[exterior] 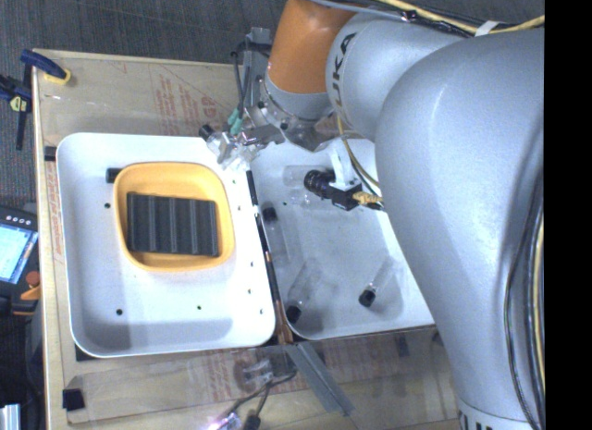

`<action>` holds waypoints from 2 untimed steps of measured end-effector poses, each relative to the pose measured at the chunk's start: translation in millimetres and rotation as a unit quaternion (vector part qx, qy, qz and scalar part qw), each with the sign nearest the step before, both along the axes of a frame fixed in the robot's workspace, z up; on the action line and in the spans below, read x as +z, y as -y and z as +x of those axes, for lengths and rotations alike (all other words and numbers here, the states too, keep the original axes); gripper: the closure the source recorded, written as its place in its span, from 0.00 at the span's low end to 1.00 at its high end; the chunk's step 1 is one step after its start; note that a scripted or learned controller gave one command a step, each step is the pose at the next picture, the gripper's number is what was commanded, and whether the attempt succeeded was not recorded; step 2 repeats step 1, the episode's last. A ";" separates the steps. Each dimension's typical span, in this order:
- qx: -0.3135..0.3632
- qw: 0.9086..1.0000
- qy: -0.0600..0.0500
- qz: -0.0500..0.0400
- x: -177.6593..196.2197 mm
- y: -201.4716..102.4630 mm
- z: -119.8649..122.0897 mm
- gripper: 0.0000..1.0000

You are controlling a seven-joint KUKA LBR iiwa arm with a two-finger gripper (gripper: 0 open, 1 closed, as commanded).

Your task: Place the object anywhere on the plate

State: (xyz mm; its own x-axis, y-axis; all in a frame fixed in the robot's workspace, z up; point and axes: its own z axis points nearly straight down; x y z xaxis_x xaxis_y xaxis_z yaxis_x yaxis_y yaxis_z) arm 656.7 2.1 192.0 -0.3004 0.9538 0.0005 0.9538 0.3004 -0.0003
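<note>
A yellow plate (211,181) with a dark ridged middle lies in the left bin (92,308). My gripper (228,144) hovers over that bin's far right corner, just beyond the plate's rim and close to the wall between the two bins. The right bin (407,313) holds clear tubes with black caps: one near the front left (294,309), one near the front middle (368,297), and a thin one along the left wall (269,215). I see nothing held at the gripper.
The big grey arm covers the right bin's far and right parts. Blue clamps (42,69) sit at the bench's far left corner. A small screen device (14,252) stands left of the bench.
</note>
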 end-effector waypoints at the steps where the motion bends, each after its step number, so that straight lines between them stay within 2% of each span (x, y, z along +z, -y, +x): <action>1: 0.000 1.000 0.000 0.000 0.2 0.1 0.0 0.00; 2: 0.000 1.000 0.000 0.000 0.2 0.1 0.0 0.00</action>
